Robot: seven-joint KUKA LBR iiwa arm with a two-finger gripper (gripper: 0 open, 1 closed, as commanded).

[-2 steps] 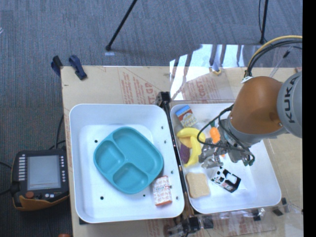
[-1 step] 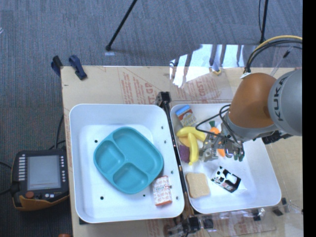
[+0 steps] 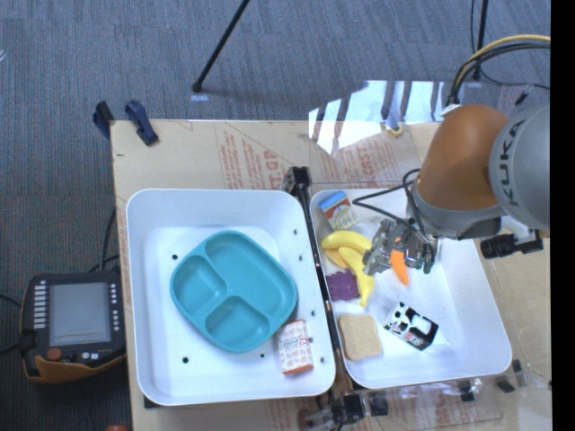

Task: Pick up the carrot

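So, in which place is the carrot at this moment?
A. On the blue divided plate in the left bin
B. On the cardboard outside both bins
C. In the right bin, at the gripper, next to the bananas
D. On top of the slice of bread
C: the orange carrot lies in the right bin directly at the gripper, just right of the yellow bananas.

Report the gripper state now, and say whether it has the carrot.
Gripper: shut on the carrot, whose orange body shows between the fingers, over the right bin beside the bananas.
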